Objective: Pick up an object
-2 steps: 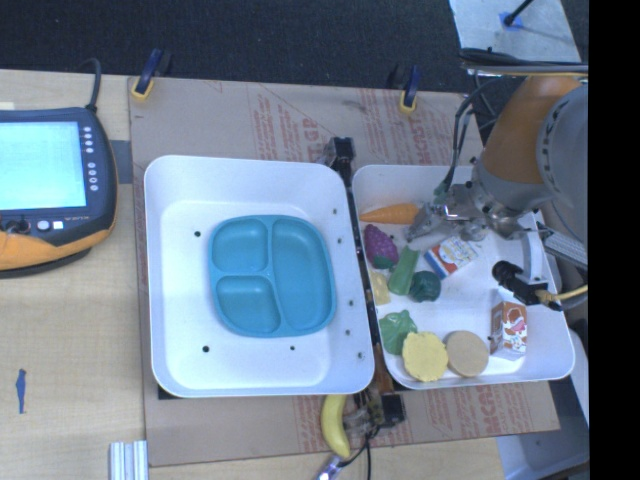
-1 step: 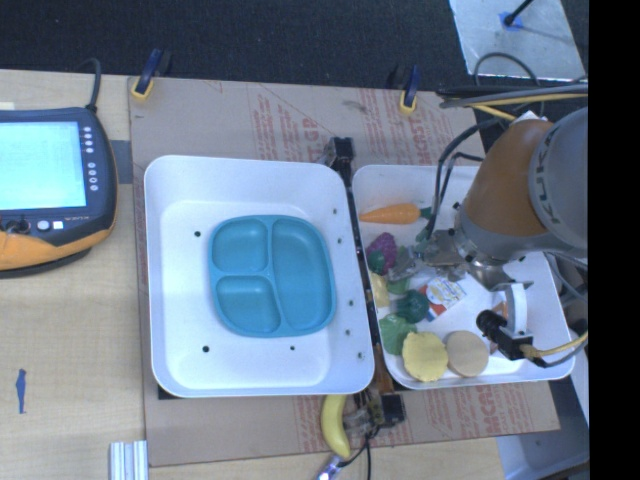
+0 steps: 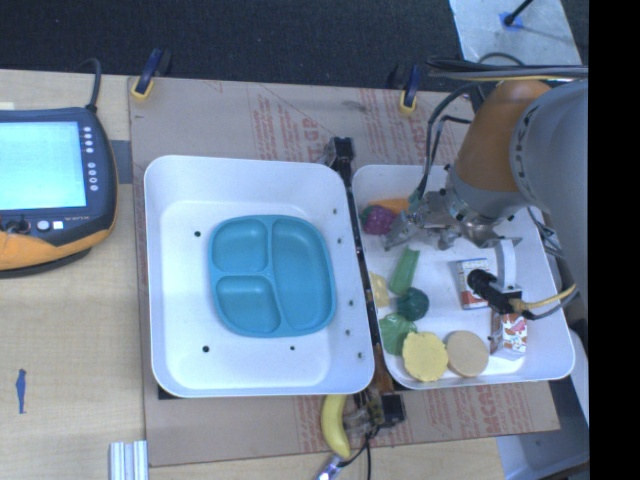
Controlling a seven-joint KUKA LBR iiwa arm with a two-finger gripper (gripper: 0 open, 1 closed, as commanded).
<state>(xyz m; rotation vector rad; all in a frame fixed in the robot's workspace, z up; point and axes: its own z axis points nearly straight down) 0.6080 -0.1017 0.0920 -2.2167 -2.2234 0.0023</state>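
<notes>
Left bin: white, holding a light-blue divided plate. Right bin: white. Contents: purple item, green bottle, dark-green round piece, yellow disc, tan disc, red-and-white packet. Banana: yellow. Arm: grey, orange band.

Two white bins — one blue divided plate, one banana — one handheld screen.

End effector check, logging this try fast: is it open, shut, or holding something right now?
End effector: cannot be told from this view. It sits low over the right bin, near the purple item and green piece.
</notes>
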